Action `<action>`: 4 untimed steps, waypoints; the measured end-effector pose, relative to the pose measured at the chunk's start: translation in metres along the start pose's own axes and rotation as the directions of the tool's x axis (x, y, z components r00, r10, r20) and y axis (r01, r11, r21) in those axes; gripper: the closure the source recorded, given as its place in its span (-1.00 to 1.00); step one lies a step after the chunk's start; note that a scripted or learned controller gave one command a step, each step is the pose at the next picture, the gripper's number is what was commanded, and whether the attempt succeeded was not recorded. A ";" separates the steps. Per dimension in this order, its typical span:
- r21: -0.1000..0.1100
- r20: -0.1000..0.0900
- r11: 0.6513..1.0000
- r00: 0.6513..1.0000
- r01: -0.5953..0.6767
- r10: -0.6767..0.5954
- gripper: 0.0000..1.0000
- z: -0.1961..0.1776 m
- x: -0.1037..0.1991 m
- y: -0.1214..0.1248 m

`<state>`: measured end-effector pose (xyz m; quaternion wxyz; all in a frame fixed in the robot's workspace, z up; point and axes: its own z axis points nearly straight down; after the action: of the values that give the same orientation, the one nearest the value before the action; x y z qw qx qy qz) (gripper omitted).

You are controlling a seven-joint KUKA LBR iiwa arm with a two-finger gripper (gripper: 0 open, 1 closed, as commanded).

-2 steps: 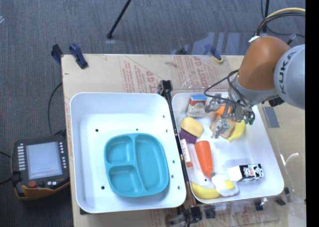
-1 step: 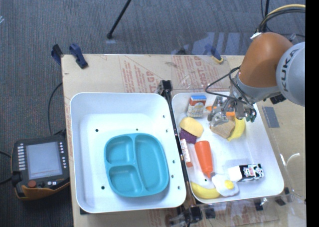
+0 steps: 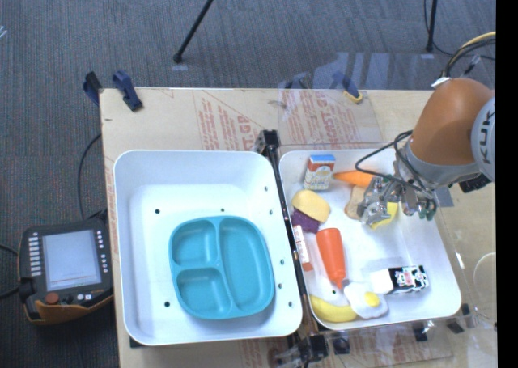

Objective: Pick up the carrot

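The carrot (image 3: pixel 353 177) is a slim orange piece lying flat near the back of the right bin (image 3: pixel 450 277), just right of a small milk carton (image 3: pixel 320 171). My gripper (image 3: pixel 378 208) hangs low over the bin a little to the front and right of the carrot, apart from it. Directly around the gripper are a tan piece (image 3: pixel 354 205) on its left and a yellow piece (image 3: pixel 393 210) on its right. The arm's orange band (image 3: pixel 450 120) rises behind it at the right.
The right bin also holds a yellow and purple toy (image 3: pixel 310 208), an orange bottle (image 3: pixel 331 254), a banana (image 3: pixel 335 309), a white egg shape (image 3: pixel 362 297) and a black-and-white block (image 3: pixel 409 278). A teal divided plate (image 3: pixel 220 266) lies in the left bin (image 3: pixel 137 188).
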<state>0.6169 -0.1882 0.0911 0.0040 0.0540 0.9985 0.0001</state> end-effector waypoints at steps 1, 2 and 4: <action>-0.001 -0.002 1.000 1.000 0.001 -0.001 -1.00 0.002 0.001 0.001; 0.003 -0.017 0.961 0.961 -0.276 0.276 -1.00 0.001 -0.019 0.007; 0.000 0.002 0.739 0.739 -0.673 0.673 1.00 -0.011 -0.022 0.007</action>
<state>0.6392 -0.1834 0.1022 0.0047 0.4108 0.9117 0.0012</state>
